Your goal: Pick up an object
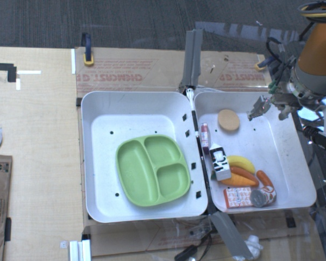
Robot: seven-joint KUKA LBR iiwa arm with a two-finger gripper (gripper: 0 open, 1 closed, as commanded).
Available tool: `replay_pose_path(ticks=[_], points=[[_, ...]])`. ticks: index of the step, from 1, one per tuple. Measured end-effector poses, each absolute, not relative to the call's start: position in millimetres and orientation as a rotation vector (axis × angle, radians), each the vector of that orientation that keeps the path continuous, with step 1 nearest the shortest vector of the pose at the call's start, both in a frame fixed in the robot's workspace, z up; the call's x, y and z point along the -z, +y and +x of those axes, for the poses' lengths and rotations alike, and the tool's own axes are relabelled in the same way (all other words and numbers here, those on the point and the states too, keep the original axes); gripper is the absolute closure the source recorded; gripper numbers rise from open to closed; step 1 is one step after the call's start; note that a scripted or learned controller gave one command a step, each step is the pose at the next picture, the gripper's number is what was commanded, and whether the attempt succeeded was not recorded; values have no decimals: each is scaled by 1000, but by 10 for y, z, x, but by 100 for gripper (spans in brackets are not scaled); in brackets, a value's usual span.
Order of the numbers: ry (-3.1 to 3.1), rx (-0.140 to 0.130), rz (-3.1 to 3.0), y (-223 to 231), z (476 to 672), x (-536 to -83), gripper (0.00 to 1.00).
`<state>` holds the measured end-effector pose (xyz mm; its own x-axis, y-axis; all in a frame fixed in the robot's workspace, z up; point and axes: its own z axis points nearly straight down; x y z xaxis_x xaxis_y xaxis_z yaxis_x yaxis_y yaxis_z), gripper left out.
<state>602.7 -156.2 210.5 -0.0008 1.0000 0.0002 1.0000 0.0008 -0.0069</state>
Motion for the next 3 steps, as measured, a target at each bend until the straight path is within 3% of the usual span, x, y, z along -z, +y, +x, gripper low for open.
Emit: replay_pose_path(ticks=[1, 2, 3], points=[[-2415, -5, -2005, -1345, 6059, -2280, 0], [-2516, -2, -1878, -1065, 5398, -1084, 0], [-2513, -5, -1892, -1095, 4771, -923, 0]])
